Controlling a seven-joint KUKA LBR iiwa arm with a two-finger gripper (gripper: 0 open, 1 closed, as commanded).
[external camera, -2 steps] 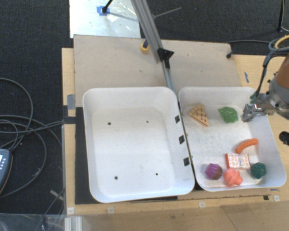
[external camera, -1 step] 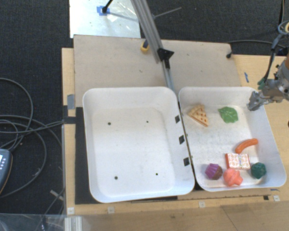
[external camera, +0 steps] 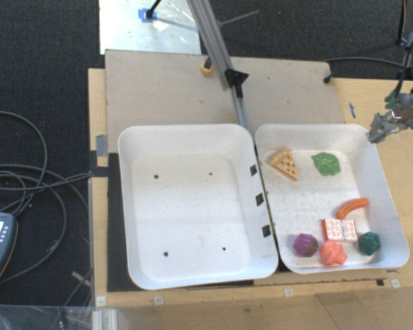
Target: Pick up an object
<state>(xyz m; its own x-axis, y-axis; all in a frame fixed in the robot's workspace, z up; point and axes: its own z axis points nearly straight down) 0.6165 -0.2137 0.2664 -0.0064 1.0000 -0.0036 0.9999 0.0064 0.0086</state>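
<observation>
Camera view showed the tool (external camera: 377,133) poised over the right bin's (external camera: 389,205) far corner; whether it was clenched, I could not tell. Best target: the sausage (external camera: 352,207), lying apart from neighbours, approached straight down across its width.

My grey metal gripper (external camera: 380,130) hangs over two shallow white plastic bins (external camera: 193,143), each speckled with small dark dots. The toys are a tan, orange-gridded waffle wedge (external camera: 285,164), a leafy green lettuce piece (external camera: 326,163), an orange-red sausage (external camera: 352,207), a pink-and-white checked block (external camera: 340,230), a purple cluster (external camera: 305,245), a coral-red lump (external camera: 332,253) and a dark teal lump (external camera: 369,243).
</observation>
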